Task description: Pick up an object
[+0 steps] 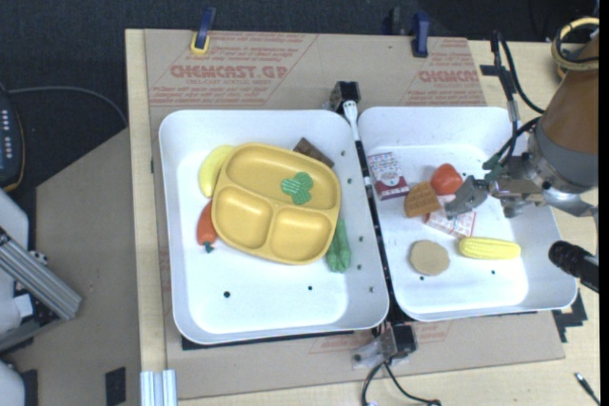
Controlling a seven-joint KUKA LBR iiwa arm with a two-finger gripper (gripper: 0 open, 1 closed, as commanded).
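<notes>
We log no single target; the candidates lie in the right bin [495, 124]: a red tomato-like piece [445, 178], an orange-brown chunk [422, 200], a round tan disc [429, 258], a yellow corn-like piece [489, 248] and a small red-and-white packet [387, 174], print unreadable. The bench [285, 62] board reads "CHEMCAST GP". The claw [468, 198] sits low beside the tomato, over a flat red-patterned wrapper [452, 222]; we cannot tell how its jaws stand. The left bin [190, 233] carries a yellow divided tray [271, 209] with a green item [299, 187].
</notes>
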